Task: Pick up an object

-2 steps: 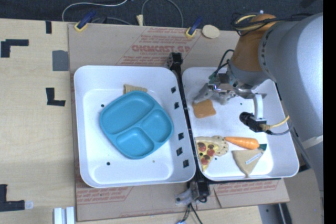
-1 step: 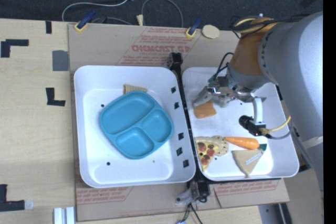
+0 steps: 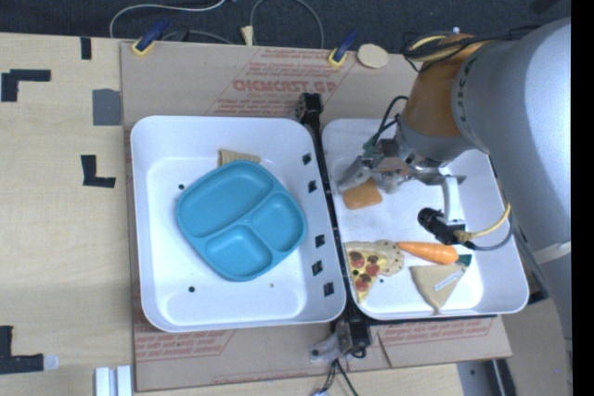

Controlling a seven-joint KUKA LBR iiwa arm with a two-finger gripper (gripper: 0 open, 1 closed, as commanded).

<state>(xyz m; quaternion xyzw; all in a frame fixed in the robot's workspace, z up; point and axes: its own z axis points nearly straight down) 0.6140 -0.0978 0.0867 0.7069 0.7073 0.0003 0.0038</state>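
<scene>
My gripper reaches down into the right bin, close above an orange-brown bread-like piece near that bin's left wall. The arm's bulk hides the fingertips. Lower in the same bin lie a pizza slice, a carrot and a tan wedge. The left bin holds a blue divided plate with a tan piece peeking out behind it.
The grey arm with its orange band covers the right bin's upper right. A black divider runs between the bins. Cables lie beyond the cardboard, and a round tan disc sits at its back edge.
</scene>
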